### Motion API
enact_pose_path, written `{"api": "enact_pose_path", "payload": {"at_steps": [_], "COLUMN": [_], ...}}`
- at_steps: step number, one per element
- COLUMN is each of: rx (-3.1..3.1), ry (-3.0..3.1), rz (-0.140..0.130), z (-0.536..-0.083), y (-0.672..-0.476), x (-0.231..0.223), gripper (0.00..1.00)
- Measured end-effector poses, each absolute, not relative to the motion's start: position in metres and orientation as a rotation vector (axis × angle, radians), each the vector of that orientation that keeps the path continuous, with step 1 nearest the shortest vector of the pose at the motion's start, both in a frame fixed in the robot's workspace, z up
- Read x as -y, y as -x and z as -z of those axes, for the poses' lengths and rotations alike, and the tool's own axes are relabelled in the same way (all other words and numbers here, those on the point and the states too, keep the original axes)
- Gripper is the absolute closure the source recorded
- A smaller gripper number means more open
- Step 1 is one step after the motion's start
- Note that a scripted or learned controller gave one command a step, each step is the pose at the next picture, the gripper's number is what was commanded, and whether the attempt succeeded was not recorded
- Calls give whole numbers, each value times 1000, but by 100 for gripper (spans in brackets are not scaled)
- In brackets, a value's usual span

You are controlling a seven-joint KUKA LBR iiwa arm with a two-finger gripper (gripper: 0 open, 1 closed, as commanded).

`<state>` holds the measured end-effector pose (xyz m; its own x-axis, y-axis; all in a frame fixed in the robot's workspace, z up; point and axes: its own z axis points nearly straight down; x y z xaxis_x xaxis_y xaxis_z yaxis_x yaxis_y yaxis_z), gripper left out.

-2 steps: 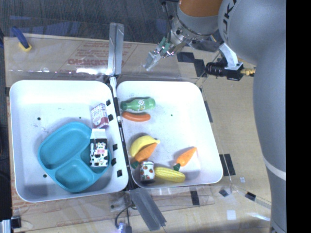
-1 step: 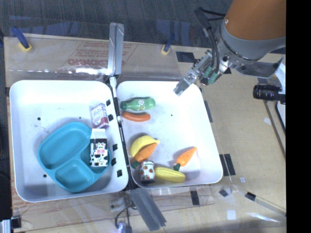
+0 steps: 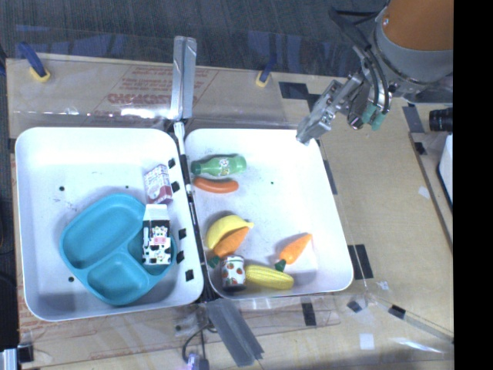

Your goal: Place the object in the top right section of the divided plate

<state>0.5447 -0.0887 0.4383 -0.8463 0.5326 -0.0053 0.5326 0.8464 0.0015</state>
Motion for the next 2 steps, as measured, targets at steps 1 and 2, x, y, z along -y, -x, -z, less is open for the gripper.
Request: {"api": "enact_pose_path", "payload": {"at_steps": [1, 2], "rx": [-3085, -3135], "ry": [-578, -194], "rz": [-1, 1], "z": [-443, -398], "y": [-633, -649], "x": [6, 13], "gripper": [100, 100]}}
